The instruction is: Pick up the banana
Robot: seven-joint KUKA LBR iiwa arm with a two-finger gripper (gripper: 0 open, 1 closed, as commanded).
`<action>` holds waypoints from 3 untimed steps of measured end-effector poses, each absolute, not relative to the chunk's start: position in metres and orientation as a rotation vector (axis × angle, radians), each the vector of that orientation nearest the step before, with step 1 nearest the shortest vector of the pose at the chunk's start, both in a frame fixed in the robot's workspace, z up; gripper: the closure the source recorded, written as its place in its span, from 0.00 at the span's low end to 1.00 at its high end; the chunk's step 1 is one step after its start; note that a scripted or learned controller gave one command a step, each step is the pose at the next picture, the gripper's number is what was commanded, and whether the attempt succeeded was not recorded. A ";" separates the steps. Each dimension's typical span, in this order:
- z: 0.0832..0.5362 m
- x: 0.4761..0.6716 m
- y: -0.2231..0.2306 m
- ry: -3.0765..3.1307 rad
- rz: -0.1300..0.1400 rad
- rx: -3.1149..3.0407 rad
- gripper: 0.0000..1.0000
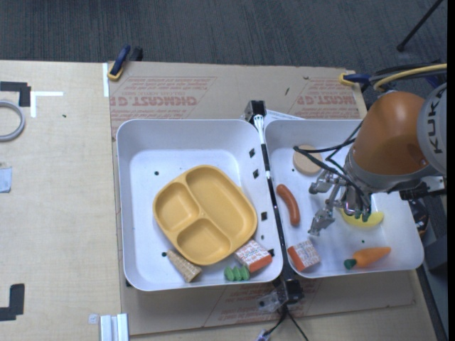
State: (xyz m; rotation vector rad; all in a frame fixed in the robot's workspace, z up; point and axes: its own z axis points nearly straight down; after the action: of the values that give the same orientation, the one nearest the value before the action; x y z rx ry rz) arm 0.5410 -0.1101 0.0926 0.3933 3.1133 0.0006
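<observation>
In the right bin (409, 258), claw (340, 203) just beside the banana (364, 219).

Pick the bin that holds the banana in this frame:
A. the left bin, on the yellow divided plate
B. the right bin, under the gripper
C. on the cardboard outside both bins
B: the banana lies in the right bin, partly hidden beneath the gripper.

Bins (135, 212) white. Plate (205, 214) mustard yellow. Banana (364, 219) yellow. Sausage (288, 204) red-orange. Carrot (370, 257) orange, green top. Arm (394, 141) grey, orange band. Counter (57, 226) pale wood.
</observation>
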 end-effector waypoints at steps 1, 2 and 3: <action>0.093 0.522 -0.141 3.138 0.000 0.066 0.00; 0.093 0.521 -0.123 3.113 0.000 -0.393 0.00; 0.103 0.523 -0.123 3.110 0.000 -0.385 1.00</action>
State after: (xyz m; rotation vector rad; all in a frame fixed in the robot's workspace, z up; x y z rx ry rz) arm 0.5228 -0.1234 0.1028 -0.3853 3.1100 0.0000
